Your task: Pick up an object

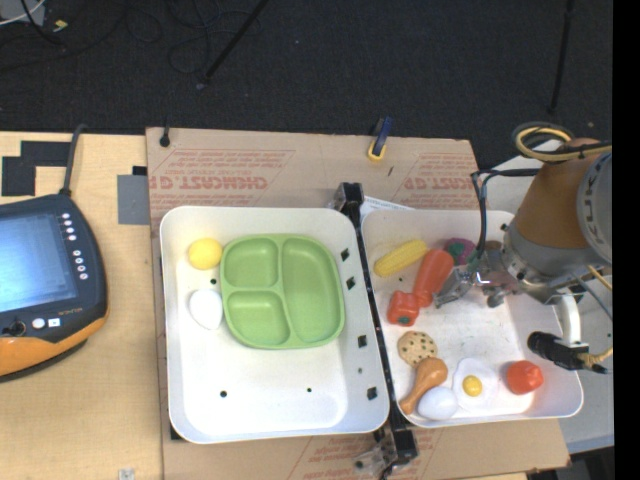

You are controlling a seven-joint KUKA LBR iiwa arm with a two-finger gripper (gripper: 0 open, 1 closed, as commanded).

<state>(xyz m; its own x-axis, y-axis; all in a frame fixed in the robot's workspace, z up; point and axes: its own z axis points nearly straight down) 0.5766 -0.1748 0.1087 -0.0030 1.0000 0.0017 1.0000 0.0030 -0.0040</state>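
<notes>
- Left bin [190, 388]: a divided tray [280, 291] lies at centre; a ball [204, 253] at its 10 o'clock, an egg [206, 309] at its 8 o'clock.
- Right bin [560, 403]: corn [400, 258] at 11 o'clock, a carrot [432, 273] just beside it, a cookie [416, 347] at centre-left, a tomato [523, 376] at 5 o'clock.
- A tablet [45, 283] sits at 9 o'clock of both bins.

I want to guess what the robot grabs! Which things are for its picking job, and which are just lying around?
For the job: gripper, carrot, corn, cookie, drumstick, fried egg, tomato.

Lying about: green tray, lemon, white egg, tablet, blue clamp.
</notes>
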